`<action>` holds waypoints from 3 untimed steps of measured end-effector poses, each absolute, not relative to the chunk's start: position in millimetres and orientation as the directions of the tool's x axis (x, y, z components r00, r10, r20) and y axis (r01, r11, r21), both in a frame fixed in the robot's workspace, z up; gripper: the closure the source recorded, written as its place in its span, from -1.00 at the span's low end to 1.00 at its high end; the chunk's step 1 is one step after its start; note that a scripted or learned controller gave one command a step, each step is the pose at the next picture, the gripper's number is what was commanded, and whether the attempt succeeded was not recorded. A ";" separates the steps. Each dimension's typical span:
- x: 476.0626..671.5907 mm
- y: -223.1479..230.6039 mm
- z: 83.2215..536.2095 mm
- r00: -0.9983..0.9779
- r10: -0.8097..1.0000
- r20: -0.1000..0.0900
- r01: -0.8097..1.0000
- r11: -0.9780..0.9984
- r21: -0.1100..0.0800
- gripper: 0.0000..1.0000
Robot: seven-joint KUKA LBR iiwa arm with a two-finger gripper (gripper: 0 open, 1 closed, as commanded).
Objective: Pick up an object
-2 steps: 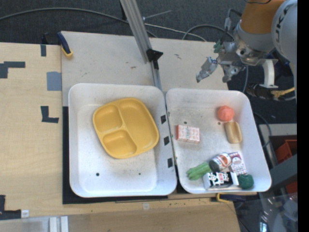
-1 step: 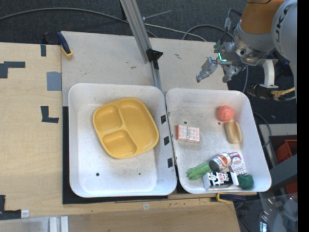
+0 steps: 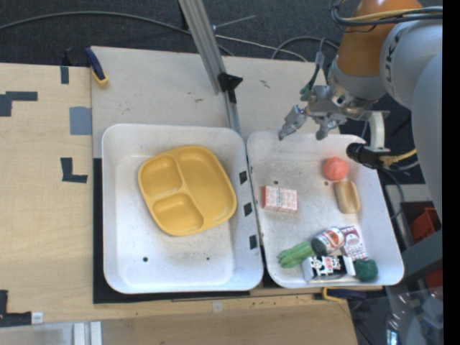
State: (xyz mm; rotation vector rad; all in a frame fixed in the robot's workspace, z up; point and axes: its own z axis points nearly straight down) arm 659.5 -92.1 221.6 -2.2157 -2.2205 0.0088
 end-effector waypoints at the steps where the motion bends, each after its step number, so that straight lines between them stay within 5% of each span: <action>1: 658.5 -91.5 177.6 -0.002 1.000 -0.001 1.000 0.002 -0.006 -1.00; 2: 652.2 -98.8 128.3 -0.001 1.000 -0.001 1.000 0.001 -0.007 -1.00; 3: 653.9 -97.5 141.7 -0.003 1.000 0.000 1.000 0.003 -0.002 1.00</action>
